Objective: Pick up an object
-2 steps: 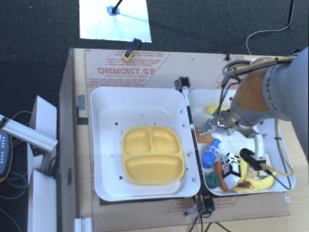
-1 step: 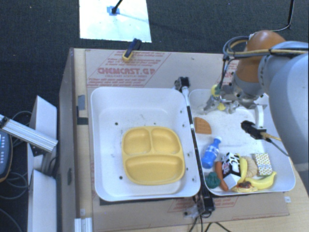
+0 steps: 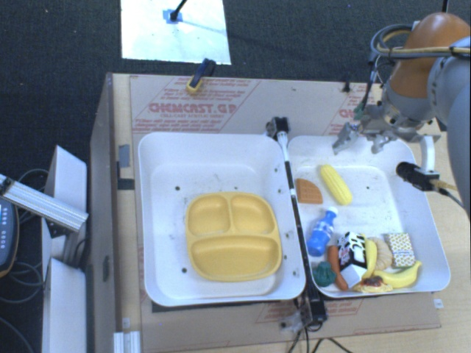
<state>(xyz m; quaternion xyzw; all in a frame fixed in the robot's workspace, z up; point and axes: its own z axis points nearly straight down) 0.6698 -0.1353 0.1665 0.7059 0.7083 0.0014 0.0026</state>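
My gripper hangs over the far rim of the right bin, open, with nothing between its fingers. A yellow corn cob lies just below it in the bin, apart from the fingers. Beside the corn is a brown wedge of bread. Nearer the front lie a blue bottle, a carrot, a black-and-white toy, a checked cracker and a banana, crowded together.
The left bin holds a yellow divided plate. A black divider bar runs between the bins. A yellow-and-black tool lies on the board behind them.
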